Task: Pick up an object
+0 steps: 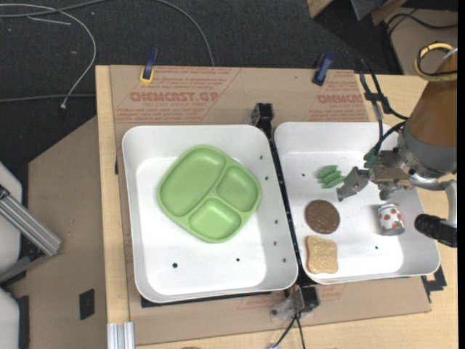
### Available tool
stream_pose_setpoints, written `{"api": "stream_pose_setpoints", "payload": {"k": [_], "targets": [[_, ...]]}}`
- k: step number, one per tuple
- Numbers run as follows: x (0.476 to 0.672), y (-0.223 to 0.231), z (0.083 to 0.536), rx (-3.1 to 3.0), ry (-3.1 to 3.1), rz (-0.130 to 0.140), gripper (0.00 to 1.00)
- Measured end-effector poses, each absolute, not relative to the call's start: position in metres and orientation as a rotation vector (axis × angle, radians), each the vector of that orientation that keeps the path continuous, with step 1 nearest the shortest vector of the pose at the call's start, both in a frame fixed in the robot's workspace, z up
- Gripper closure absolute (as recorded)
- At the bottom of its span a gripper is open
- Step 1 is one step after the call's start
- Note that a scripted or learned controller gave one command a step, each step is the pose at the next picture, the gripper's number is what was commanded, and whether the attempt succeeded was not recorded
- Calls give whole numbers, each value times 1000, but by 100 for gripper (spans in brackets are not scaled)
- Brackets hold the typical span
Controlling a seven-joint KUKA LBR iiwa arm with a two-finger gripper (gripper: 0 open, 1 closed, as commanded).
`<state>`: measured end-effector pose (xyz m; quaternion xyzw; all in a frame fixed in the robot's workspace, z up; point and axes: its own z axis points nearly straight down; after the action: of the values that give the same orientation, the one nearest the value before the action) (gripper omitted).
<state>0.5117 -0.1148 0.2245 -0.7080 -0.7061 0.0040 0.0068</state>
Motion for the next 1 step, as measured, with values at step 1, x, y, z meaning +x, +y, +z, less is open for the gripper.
{"api": "stream_pose_setpoints", "payload": {"k": [1], "targets": [[514, -115, 231, -2219, -2220, 0, 0]]}}
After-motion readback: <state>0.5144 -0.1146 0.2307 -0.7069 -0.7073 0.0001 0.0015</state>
